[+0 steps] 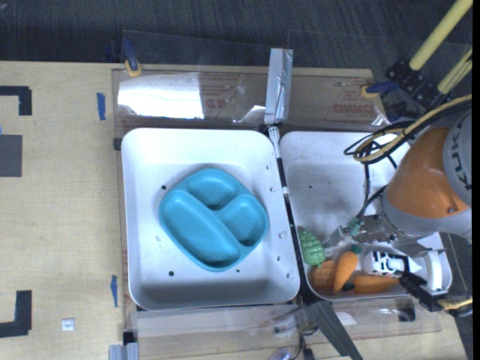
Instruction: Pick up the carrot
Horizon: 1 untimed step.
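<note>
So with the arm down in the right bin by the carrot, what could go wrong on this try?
The carrot lies packed among other toy food in the right bin's near corner, so the gripper might catch a neighbour instead. The bin wall beside it may also block a clean close.

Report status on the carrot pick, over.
Claw low in right bin, just above the carrot. Carrot lying at the bin's near edge, not lifted. Green toy and other orange pieces crowd it.
</note>
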{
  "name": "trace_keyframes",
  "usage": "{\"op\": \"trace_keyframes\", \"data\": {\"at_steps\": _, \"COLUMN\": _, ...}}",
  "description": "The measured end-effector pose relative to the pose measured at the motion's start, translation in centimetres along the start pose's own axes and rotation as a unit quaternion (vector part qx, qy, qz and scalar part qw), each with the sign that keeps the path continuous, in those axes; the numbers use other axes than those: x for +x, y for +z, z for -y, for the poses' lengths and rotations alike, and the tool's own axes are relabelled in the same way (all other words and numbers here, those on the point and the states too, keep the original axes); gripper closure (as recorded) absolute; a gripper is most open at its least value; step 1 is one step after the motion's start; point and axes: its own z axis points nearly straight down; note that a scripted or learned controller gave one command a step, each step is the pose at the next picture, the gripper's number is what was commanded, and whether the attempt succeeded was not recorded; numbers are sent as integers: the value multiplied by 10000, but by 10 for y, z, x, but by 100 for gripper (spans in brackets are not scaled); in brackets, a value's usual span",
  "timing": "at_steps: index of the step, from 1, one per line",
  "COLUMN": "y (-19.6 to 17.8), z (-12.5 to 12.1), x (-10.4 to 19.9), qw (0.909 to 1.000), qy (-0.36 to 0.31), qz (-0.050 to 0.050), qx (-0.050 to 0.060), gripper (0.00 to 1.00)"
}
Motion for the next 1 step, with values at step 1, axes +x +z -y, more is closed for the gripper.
{"op": "trace_keyframes", "data": {"at_steps": 1, "y": 7, "z": 0, "x": -1, "qw": 9945, "qy": -1042, "qz": 51, "qx": -10, "gripper": 0}}
